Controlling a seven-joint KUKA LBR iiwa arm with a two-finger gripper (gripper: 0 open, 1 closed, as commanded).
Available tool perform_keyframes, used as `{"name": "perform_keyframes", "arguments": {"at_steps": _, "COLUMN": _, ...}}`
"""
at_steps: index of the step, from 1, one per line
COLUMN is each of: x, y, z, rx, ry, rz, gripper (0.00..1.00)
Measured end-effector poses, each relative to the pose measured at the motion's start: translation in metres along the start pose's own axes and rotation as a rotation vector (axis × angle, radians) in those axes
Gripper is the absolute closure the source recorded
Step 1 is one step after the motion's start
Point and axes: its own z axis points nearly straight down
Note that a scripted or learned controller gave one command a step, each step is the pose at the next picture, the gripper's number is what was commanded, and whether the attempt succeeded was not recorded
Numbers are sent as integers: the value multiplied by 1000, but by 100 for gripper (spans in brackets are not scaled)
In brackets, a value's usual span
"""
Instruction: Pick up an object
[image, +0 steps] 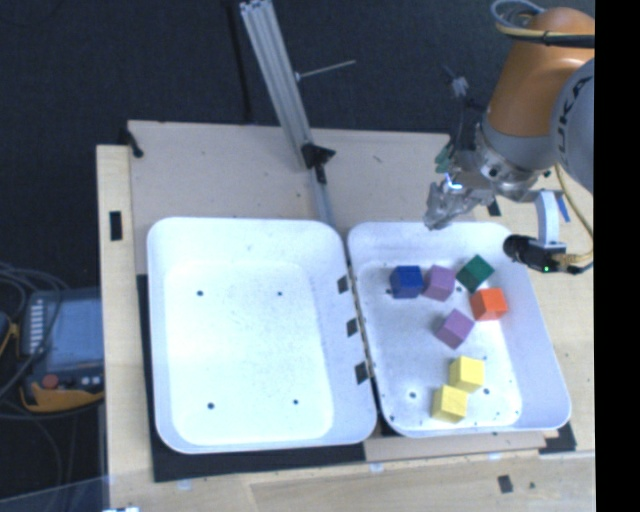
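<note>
- Blocks lie in the right bin (520, 400): blue block (406, 281), two purple, green, orange and two yellow (none lifted).
- End effector (441, 215) hangs over that bin's far rim, apart from the blocks; whether it is wide or narrow, I cannot tell.
- Left bin (160, 330) sits alongside on the table (220, 160).

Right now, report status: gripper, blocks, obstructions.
Gripper above right bin's far rim, nothing seen held. Seven blocks in bin, blue block nearest. No obstruction seen between.
</note>
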Motion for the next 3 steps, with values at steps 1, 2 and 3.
{"name": "perform_keyframes", "arguments": {"at_steps": 1, "x": 52, "y": 2, "z": 10, "rx": 3, "ry": 0, "rz": 0, "gripper": 100}}
{"name": "perform_keyframes", "arguments": {"at_steps": 2, "x": 100, "y": 4, "z": 5, "rx": -1, "ry": 0, "rz": 0, "gripper": 100}}
{"name": "perform_keyframes", "arguments": {"at_steps": 3, "x": 148, "y": -3, "z": -2, "rx": 3, "ry": 1, "rz": 0, "gripper": 100}}
